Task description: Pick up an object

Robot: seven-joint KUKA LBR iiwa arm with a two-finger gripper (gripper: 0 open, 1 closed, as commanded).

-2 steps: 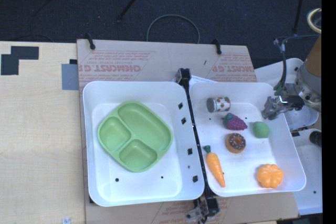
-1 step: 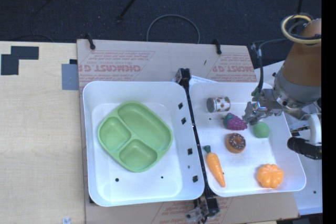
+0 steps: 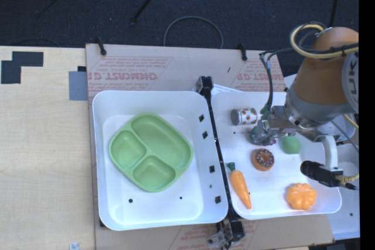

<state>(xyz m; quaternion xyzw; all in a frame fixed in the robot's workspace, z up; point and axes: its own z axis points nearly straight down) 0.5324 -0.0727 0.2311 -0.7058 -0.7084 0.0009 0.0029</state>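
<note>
My gripper [image 3: 262, 134] hangs low over the right bin [image 3: 275, 208], near its middle. It is just below a small grey can with red dots [image 3: 244, 116] that lies on its side. A chocolate donut [image 3: 263, 159] sits directly in front of the gripper. Partly tucked under the wrist, a green ball-like toy [image 3: 290, 144] rests to the gripper's right. An orange carrot [image 3: 240, 187] lies by the bin's left wall, and an orange pumpkin [image 3: 301, 196] sits at the front right. Nothing is visibly held.
The left bin [image 3: 111, 208] holds a green divided plate [image 3: 150, 151]. A black divider [image 3: 213, 149] runs between the two bins. The arm's orange band [image 3: 328, 64] looms over the right bin's back right corner.
</note>
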